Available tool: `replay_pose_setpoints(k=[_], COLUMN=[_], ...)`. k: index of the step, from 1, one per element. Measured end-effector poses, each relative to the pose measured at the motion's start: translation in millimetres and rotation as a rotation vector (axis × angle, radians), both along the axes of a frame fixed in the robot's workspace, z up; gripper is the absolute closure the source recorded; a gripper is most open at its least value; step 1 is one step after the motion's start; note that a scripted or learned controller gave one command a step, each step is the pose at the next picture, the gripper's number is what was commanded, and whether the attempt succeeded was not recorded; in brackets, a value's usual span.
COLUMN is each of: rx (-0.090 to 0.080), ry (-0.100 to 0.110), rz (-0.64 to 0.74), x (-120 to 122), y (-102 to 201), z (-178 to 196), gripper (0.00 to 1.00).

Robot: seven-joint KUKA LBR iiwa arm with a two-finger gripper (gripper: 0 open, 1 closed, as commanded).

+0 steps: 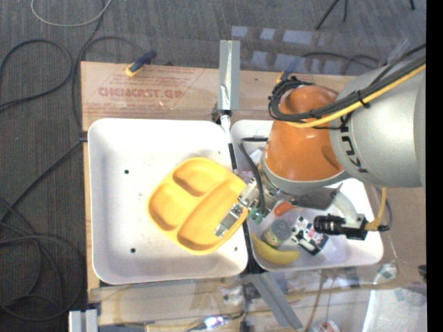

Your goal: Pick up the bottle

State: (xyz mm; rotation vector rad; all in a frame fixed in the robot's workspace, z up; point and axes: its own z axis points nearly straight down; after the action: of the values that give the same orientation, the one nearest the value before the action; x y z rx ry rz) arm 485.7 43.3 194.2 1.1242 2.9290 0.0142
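Note:
A small bottle (277,232), clear and greenish with an orange-red cap toward the arm, lies near the front of the right bin (360,251), partly hidden under the wrist. My gripper (234,214) hangs to the bottle's left, over the divide between the bins. Its metal tip sits above the right edge of the yellow divided plate (190,203). No object shows in the gripper. The arm's orange band and grey body cover most of the right bin.
The yellow plate lies in the left bin (124,158), tilted toward the divide. A banana (275,256) rests at the right bin's front edge, just below the bottle. A small black, white and red object (309,235) lies to the bottle's right.

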Motion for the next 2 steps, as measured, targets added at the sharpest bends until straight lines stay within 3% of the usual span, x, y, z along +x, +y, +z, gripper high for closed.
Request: replay_pose_setpoints(k=[1,2], rx=[-0.006,-0.008], ry=[0.009,-0.027], rz=[0.189,0.325], x=[-3,8], y=[1,78], z=[-11,-91], gripper=[0.00,0.00])
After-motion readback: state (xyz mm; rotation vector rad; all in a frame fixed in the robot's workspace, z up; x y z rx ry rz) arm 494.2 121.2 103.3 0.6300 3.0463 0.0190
